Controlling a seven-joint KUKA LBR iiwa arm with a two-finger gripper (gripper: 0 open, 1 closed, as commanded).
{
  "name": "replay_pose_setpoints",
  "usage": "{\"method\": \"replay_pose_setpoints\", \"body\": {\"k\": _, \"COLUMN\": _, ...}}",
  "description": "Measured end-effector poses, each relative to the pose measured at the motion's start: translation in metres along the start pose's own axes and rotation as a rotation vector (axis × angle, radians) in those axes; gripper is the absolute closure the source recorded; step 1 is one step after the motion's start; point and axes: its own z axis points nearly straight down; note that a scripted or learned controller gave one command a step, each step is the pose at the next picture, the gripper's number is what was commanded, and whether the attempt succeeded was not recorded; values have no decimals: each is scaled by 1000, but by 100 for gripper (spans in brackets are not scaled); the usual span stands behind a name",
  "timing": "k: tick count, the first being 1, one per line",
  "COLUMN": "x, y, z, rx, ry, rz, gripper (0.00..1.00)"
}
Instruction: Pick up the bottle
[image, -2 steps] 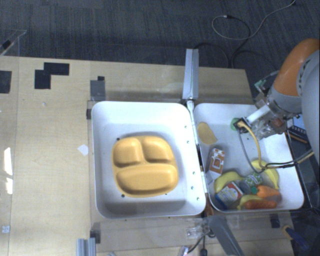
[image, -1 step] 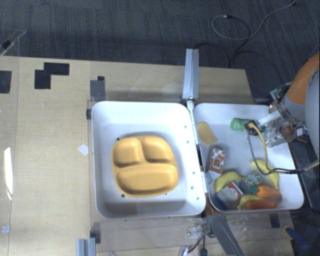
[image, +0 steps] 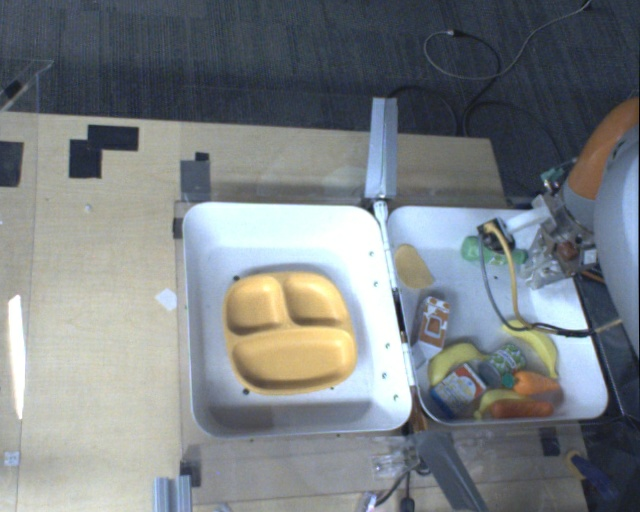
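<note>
So the yellow tray (image: 290, 333) sits in the left bin (image: 200, 300), and everything else is off to its right in the other bin (image: 597, 395). The bottle (image: 508, 358) lies there in the food pile, next to a banana (image: 452, 358). The gripper (image: 556, 250) hovers farther back; can't tell its opening.

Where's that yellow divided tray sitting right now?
The yellow tray lies in the middle of the left bin, across the divider from the right bin with its pile of food items.
</note>
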Motion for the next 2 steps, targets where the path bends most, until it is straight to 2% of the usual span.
{"method": "replay_pose_setpoints", "body": {"k": 1, "x": 15, "y": -20, "z": 31, "rx": 0, "ry": 0, "rz": -219, "gripper": 100}}
{"method": "replay_pose_setpoints", "body": {"k": 2, "x": 19, "y": -6, "z": -74, "rx": -1, "ry": 0, "rz": 5, "gripper": 100}}
